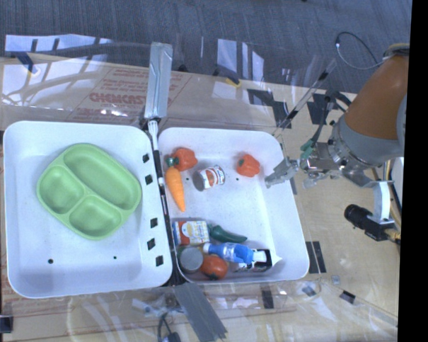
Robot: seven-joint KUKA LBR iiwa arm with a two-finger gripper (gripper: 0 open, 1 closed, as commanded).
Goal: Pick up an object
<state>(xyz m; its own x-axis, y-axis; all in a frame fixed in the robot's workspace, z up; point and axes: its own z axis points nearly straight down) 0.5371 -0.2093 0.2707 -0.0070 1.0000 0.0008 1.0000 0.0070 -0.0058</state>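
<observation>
Hand (pixel 281 173) of the grey arm poised over the right rim of the right bin (pixel 296 227); whether it is spread or pressed together cannot be told. Just left of it lies a small orange pepper (pixel 247 165), then a can (pixel 210 177), a carrot (pixel 174 188) and a tomato (pixel 183 158). Nearer, bottles (pixel 235 254) cluster. Left bin (pixel 26 265) carries a green divided plate (pixel 89 190).

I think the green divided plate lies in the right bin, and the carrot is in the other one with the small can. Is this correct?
Not quite. The camera view shows the green divided plate in the left bin; the carrot and the small can lie in the right bin.
</observation>
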